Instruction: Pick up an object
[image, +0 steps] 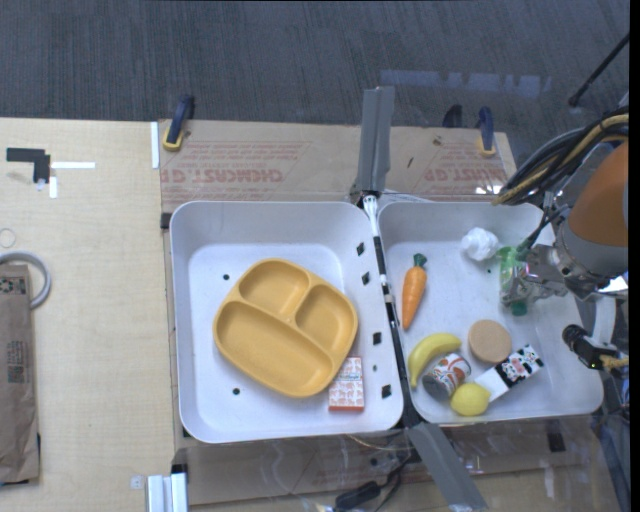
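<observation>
My gripper (522, 290) is low over the right bin's (560, 400) far right side, with the grey arm and orange band above it. A green translucent object (510, 262) sits right against the gripper, and I cannot tell whether it is gripped. Around it in this bin lie a crumpled white piece (480, 243), a toy carrot (414, 288), a banana (430, 352), a small can (447, 375), a lemon (470, 400), a round brown disc (490, 341) and a black-and-white box (512, 370).
The left bin (190, 300) holds a yellow divided plate (286, 326) and a small red-and-white box (347, 386) at its front right. A grey divider bar (375, 150) runs between the bins. Cables (560, 150) hang at the right.
</observation>
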